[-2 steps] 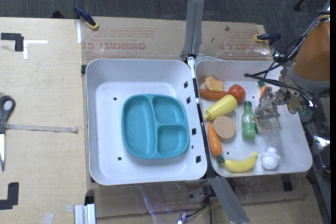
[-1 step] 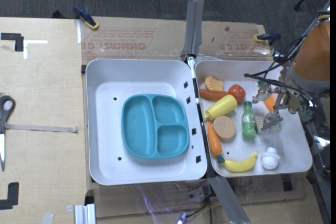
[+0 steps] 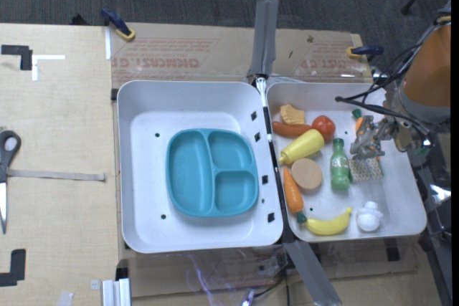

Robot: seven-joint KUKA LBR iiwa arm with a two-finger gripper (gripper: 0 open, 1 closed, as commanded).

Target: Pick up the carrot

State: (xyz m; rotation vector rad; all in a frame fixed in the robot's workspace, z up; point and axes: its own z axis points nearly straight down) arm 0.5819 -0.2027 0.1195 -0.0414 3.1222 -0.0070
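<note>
The carrot (image 3: 291,190), orange with a green stub at its near end, lies along the left wall of the right bin (image 3: 401,226), close to the front. My gripper (image 3: 367,139) hangs over the right half of that bin, above a speckled pad (image 3: 366,168). It is well to the right of the carrot and farther back, with a green bottle (image 3: 339,165) and a tan disc (image 3: 307,174) standing between them. Nothing of the carrot is near the gripper.
The right bin also holds a yellow bottle (image 3: 302,145), a tomato (image 3: 324,127), a red sausage (image 3: 290,130), a banana (image 3: 328,224) and a white garlic bulb (image 3: 368,217). A blue divided plate (image 3: 213,172) sits in the left bin (image 3: 136,154).
</note>
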